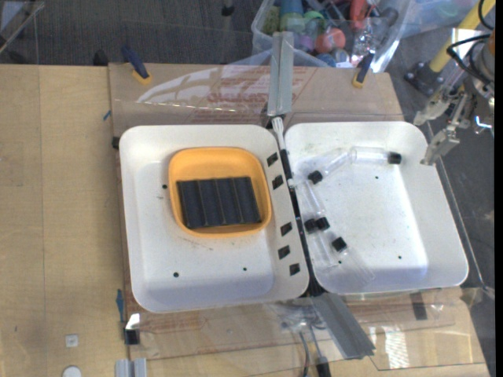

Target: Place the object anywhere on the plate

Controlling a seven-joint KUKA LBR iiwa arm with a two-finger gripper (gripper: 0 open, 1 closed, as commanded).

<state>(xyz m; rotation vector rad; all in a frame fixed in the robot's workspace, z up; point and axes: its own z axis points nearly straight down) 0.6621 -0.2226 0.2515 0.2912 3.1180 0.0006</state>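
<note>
Plate, orange and square-ish, sits in the left bin at centre-left of the frame, and a dark ribbed block lies flat on it (wholly inside the rim). Clear plastic pieces with black ends lie scattered in the right bin. At the upper right edge, the gripper hangs above that bin's far corner; whether its jaws are apart or together cannot be told.

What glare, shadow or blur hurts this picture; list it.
Camera view: even light, soft shadows; the clear tubes in the right bin nearly vanish against white; the dark block on the orange plate reads sharply; the gripper at the right edge looks small and blurry.
</note>
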